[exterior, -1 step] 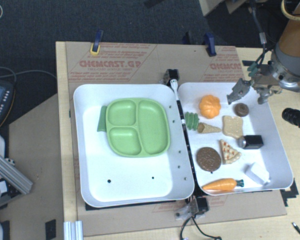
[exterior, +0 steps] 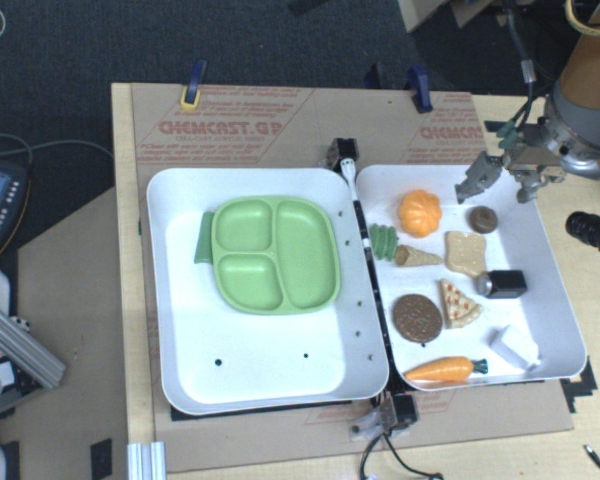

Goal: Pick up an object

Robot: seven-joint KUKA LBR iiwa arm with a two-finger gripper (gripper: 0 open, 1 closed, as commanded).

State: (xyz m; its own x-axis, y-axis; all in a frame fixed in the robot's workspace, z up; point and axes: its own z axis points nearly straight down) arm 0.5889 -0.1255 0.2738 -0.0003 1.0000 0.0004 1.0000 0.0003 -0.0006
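We see the jaws (exterior: 502, 175) spread open and holding nothing, above the far right corner of the right bin (exterior: 558, 298). Just below them lies a small brown disc (exterior: 483, 219); an orange (exterior: 419, 212) sits to its left. The left bin (exterior: 180, 348) holds a green tray (exterior: 275, 255).

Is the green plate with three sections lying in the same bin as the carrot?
No, the green plate lies in the left bin, while the carrot lies in the right bin.
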